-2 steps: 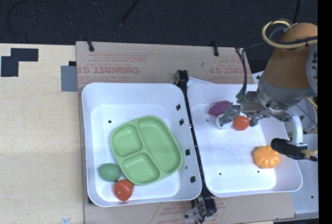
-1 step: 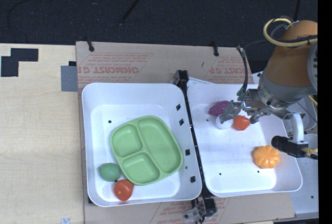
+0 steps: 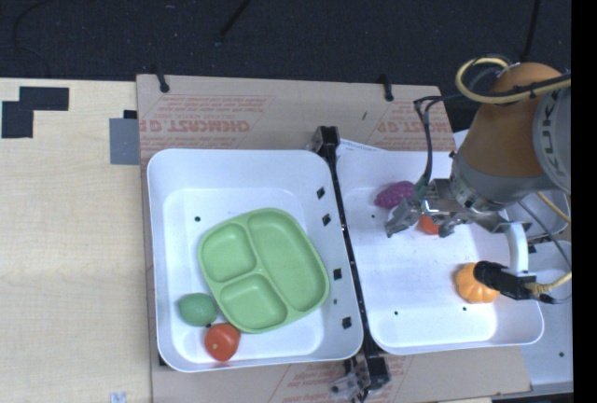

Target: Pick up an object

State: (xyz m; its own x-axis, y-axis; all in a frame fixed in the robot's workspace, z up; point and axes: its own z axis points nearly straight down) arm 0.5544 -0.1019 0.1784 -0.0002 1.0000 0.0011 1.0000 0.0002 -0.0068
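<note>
While reading from the left, meet first the left bin (image 3: 163, 196), with a green divided plate (image 3: 266, 270) at its centre, a pale green object (image 3: 196, 309) touching the plate's edge at seven o'clock and a round red one (image 3: 222, 341) just beside it at six. Across the divider, in the right bin (image 3: 420, 340): a purple object (image 3: 395, 194) at eleven o'clock, a small red object (image 3: 429, 227) near it toward the centre, an orange object (image 3: 471, 284) at four o'clock. Low over the small red object, the gripper (image 3: 422, 222), fingers spread apart to either side of it, closed on nothing. Task judged barely under way: gripper placed, aim apparently on the red piece, nothing gripped, nothing raised. Left to do: close on it, lift it clear of the bin floor.
</note>
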